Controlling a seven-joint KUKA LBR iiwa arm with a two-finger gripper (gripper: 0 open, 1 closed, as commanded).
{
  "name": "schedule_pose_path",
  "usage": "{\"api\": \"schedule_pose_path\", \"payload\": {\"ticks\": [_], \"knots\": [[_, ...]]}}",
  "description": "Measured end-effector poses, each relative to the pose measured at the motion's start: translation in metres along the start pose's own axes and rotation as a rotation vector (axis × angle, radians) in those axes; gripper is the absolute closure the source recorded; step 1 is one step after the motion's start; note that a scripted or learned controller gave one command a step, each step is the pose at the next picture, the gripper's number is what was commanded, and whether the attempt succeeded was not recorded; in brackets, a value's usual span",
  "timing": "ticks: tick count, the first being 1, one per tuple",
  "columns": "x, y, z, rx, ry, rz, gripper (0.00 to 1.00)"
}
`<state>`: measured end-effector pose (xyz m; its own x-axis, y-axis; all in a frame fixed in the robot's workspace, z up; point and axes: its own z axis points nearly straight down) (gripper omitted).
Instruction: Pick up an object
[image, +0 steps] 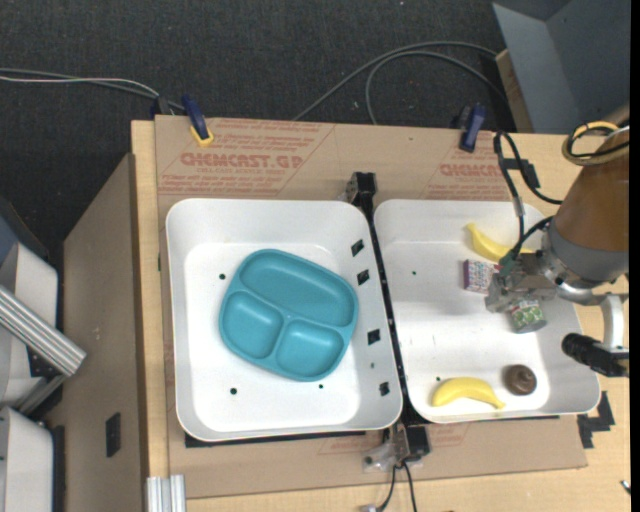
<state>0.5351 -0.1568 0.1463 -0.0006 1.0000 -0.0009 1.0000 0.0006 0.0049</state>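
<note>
Your pincer (512, 290) sits low in the right bin (440, 345), over a greenish object (528, 317) beside a purple packet (478, 274); you cannot tell how far it is open. Bananas lie near the back (487, 242) and front (466, 393). A blue tray (288, 314) rests in the left bin (200, 330).

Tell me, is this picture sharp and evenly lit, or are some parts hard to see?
In the camera view, light is soft and even; the blue plate and both bananas look crisp with faint shadows. Around the gripper things turn murky: small items there blur together, and the white bins look slightly washed out.
</note>
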Motion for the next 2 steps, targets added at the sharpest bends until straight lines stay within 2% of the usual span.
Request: {"api": "schedule_pose_path", "payload": {"ticks": [2], "knots": [[0.007, 0.007, -0.105, -0.001, -0.001, -0.001, 1.0]]}}
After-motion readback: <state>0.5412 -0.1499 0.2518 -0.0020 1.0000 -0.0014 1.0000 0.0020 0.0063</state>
